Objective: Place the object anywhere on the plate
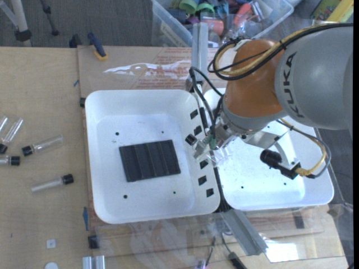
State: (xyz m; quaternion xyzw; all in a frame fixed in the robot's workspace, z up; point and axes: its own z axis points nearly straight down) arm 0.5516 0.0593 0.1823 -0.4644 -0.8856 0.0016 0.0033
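Observation:
A black ridged rectangular plate [150,160] lies flat in the middle of the left bin [106,200]. My gripper [212,149] hangs over the left edge of the right bin [314,198], just right of the divider between the bins and about a hand's width right of the plate. A small greenish speck shows at the gripper's tip; it is too small to tell what it is or whether it is held. The orange band and grey arm [291,77] cover much of the right bin.
Small black clips [197,132] line the divider between the bins. A clear tub of coloured toys [224,4] stands behind the bins. Several clear vials with black caps [50,182] lie on the bench to the left. A metal post [199,49] rises behind the divider.

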